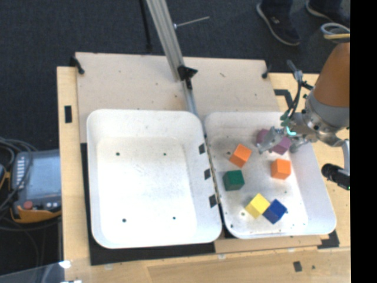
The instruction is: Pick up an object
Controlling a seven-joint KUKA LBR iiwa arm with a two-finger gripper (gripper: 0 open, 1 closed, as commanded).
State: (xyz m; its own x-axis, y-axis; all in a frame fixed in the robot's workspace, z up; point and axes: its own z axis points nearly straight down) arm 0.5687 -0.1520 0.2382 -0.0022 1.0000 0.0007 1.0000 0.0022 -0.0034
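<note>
Two shallow white bins sit side by side on the bench. Left bin (97,158): bare white floor, a few dark specks. Right bin (315,217) holds the blocks. Orange block (240,155) toward the bin's left edge, tilted, about mid-height. Green block (234,180) just below it, close to the left edge. Yellow block (257,206) near the bottom edge, touching the blue block (275,211) to its right. Second orange block (281,168) toward the right edge, apart from the others. Purple block (283,145) near the top edge, just above that orange one, partly covered by the gripper (277,139). Gripper sits low over the bin's upper right part, arm coming in over the right edge. Fingers look apart, one either side of the purple block, touching or nearly so; cannot tell if it is clamped
</note>
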